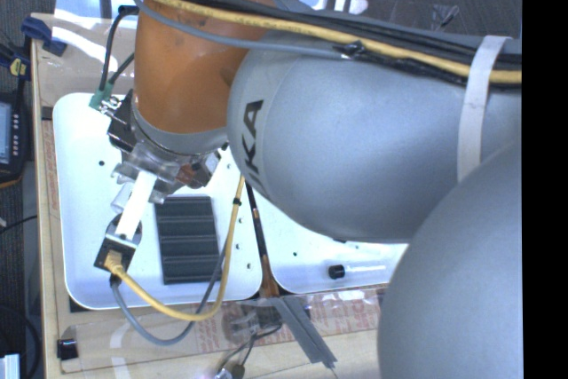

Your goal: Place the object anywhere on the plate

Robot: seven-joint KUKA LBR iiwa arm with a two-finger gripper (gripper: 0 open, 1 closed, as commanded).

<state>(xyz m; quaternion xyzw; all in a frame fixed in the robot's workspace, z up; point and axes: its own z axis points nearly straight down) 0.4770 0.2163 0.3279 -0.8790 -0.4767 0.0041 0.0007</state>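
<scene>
My gripper (169,231) hangs below the orange band (186,49) over the left white bin (75,146), near that bin's middle. A dark ribbed block (187,239) and a white bracket (133,204) with a black end piece show at its lower end, low over the bin floor. The arm's grey body hides most of the right bin (302,266). In the visible front strip of that bin lies a small black object (335,272) beside a pale cylinder (366,265). Whether anything is held cannot be made out.
A yellow cable (177,308) loops from the gripper across the left bin's front edge. Grey cable and metal parts (293,328) lie on the bench in front of the bins. Dark equipment (11,133) stands at the far left.
</scene>
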